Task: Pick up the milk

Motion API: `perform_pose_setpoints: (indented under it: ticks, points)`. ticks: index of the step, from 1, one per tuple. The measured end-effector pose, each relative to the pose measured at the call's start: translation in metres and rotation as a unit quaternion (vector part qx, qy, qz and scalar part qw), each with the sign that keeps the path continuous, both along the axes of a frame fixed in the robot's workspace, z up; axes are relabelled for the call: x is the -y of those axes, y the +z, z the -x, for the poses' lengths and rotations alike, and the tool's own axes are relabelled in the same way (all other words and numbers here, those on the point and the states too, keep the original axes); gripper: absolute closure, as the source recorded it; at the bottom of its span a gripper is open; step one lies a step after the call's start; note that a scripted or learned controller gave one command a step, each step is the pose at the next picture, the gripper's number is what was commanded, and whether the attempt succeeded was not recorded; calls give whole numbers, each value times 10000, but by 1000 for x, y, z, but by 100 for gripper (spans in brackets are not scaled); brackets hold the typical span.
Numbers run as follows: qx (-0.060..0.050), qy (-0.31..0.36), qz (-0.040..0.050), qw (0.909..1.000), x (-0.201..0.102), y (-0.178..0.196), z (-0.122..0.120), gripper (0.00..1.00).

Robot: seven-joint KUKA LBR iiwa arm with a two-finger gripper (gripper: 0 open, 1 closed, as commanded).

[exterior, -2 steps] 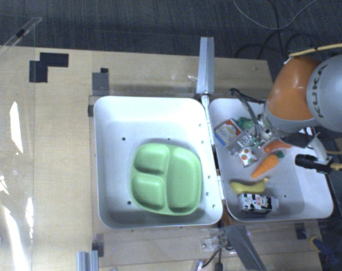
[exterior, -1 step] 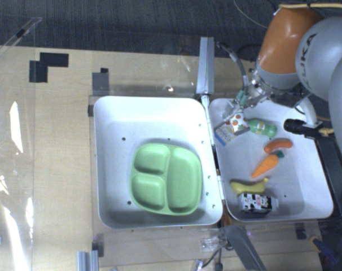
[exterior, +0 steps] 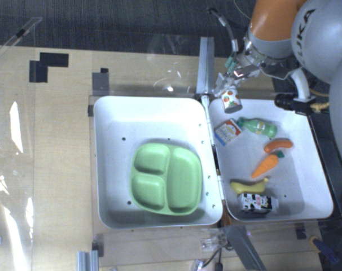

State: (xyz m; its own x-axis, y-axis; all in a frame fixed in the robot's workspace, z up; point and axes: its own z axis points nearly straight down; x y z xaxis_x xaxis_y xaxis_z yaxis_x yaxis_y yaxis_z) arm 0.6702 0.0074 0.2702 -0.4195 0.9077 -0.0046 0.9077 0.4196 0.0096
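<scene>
White and black, the milk carton (exterior: 255, 203) lies at the right bin's (exterior: 320, 179) near edge, just beside the banana (exterior: 249, 186). My gripper (exterior: 226, 88) hangs at the far corner over a small carton (exterior: 231, 100); whether my grip is closed, I cannot tell.

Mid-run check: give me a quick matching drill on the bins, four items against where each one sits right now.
Items:
1. green tray
2. carrot
3. black-and-white carton
4. green bottle

Places:
A. right bin, near edge, below the banana
B. left bin
C. right bin, far half, beside the small white carton
D. right bin, middle, just below the sausage

Pairs: 1-B, 2-D, 3-A, 4-C
</scene>
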Motion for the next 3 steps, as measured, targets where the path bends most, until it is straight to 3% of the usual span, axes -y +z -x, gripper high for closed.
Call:
perform_pose_setpoints:
  ticks: [1, 2, 3]
  points:
    - [2, 259, -2, 9997, -61, 124, 14, 100]
    - [-2, 672, -2, 9977, -134, 167, 1, 100]
    - [42, 717, -5, 9974, -137, 179, 1, 100]
